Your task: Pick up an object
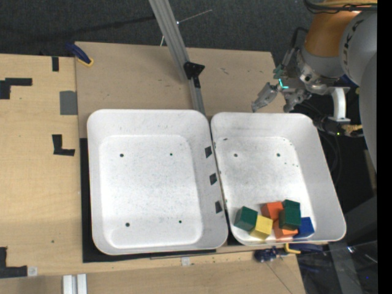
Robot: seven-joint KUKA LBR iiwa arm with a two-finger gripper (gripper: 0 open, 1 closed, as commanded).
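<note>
A cluster of small blocks lies in the near right corner of the right bin (318, 164): a dark green cube (246, 217), a yellow block (263, 226), an orange block (273, 210), another green block (291, 213) and a blue block (305, 226). My gripper (277, 99) hangs above the far rim of the right bin, well away from the blocks. Its two fingers are spread apart with nothing between them.
The left bin (98, 182) sits beside the right one on the wooden bench. A slanted metal pole (174, 32) rises behind the bins' shared edge. Black tape marks lie on the bench at the left.
</note>
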